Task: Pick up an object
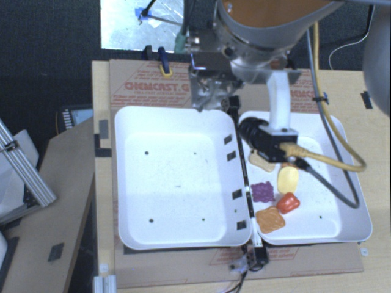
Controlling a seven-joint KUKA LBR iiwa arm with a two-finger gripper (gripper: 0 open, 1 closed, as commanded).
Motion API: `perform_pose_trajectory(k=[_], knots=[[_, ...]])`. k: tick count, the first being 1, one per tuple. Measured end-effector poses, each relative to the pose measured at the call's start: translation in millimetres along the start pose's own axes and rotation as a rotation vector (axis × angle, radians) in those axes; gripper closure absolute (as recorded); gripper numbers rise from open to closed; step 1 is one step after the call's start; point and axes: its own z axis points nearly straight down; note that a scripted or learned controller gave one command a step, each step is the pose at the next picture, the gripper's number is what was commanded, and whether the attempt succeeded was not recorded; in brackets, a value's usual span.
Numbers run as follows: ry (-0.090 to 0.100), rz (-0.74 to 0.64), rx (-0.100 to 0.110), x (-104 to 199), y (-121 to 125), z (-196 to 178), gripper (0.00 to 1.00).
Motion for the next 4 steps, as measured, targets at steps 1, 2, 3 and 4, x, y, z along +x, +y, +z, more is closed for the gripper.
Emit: perform_pose_trajectory(k=[1, 2, 3, 4], knots=[[-0.001, 0.003, 0.000, 7, 1, 0, 1.00], [0.000, 0.002, -0.003, 6, 1, -12, 1.00], [0.002, 0.001, -0.004, 6, 1, -23, 1.00], [0.003, -0.001, -0.006, 7, 2, -34, 1.00]])
